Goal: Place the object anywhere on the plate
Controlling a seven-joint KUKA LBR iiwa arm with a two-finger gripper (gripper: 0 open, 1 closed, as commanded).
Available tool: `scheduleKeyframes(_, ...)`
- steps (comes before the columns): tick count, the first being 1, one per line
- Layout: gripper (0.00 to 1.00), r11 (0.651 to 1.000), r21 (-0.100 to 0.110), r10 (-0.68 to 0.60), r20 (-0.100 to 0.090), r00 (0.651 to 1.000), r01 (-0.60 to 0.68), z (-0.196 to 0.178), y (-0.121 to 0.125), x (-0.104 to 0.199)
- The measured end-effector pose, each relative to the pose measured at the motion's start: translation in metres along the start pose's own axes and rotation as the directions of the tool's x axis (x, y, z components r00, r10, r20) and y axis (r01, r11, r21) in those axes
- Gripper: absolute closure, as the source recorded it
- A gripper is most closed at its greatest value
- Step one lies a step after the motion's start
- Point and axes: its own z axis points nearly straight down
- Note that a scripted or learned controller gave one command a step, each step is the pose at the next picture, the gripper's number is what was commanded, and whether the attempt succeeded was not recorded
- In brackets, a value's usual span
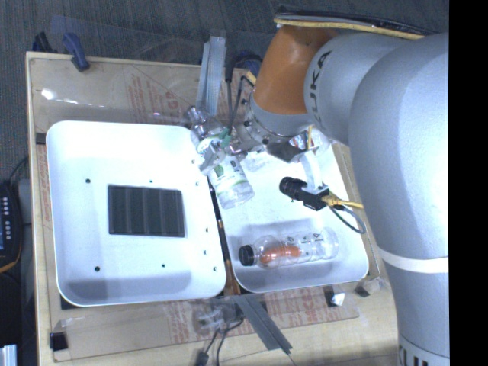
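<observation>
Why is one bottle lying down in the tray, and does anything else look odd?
The clear bottle lies on its side in the right bin. Odder is a second clear bottle beneath the gripper, tilted across the seam between the bins. The left bin holds a dark ridged plate.

The arm (366,120) is crowding the right bin (354,269) from above and from the right, so little room is lying open on that side of the jaws. Just below the jaws a clear bottle (231,183) is sitting over the seam between the bins. Farther below, a second bottle (288,252) is lying across the floor. Left of the jaws, the left bin (69,204) is offering wide free passage around a dark rectangle (146,210).
</observation>
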Motion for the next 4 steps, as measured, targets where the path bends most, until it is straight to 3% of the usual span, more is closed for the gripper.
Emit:
scheduleKeyframes(1, 1.00, 0.980, 0.002, -0.201, -0.001, 0.980, 0.201, 0.001, -0.047, 0.093)
scheduleKeyframes(4, 1.00, 0.978, 0.008, -0.208, -0.001, 0.978, 0.208, -0.027, -0.046, 0.090)
